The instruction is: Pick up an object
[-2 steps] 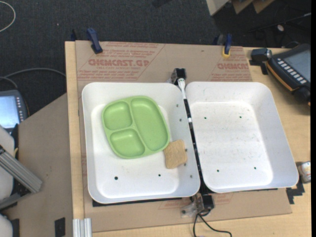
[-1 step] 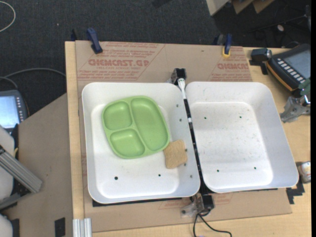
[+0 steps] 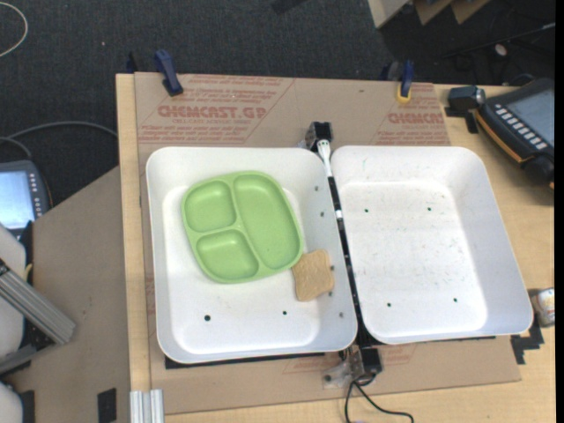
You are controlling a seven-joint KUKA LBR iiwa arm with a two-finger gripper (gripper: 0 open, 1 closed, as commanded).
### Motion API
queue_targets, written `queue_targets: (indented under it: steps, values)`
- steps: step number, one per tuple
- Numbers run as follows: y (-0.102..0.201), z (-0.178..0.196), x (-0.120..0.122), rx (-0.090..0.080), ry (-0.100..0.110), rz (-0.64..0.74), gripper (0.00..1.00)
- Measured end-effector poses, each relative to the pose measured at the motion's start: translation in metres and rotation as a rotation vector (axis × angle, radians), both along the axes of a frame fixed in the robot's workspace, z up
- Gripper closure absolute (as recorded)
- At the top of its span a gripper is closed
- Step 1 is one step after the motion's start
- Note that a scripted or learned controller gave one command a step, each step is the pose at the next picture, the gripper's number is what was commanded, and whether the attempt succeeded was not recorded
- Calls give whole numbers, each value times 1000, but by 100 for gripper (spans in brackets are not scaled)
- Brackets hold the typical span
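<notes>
Jaws of gripper: can't tell how they stand, or if they've got anything. Green 3-compartment plate [image 3: 240, 227] lies flat in left bin [image 3: 167, 324], toward its upper-mid area. Small tan square piece [image 3: 313, 275] sits just off plate's lower-right edge, touching or nearly so, near the divide btwn bins. Right bin [image 3: 423, 236] has dark specks on its floor. Both bins rest on brown board [image 3: 220, 104] w/ red print; blue clamp [image 3: 167, 71] at board's top-left edge.
</notes>
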State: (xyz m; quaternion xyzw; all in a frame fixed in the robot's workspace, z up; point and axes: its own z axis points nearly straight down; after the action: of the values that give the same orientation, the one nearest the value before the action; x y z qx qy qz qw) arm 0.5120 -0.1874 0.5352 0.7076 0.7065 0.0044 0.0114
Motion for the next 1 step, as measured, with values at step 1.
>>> queue_targets:
  steps: [1]
  values:
    - [-10,-120,-35,13,34,-2,100]
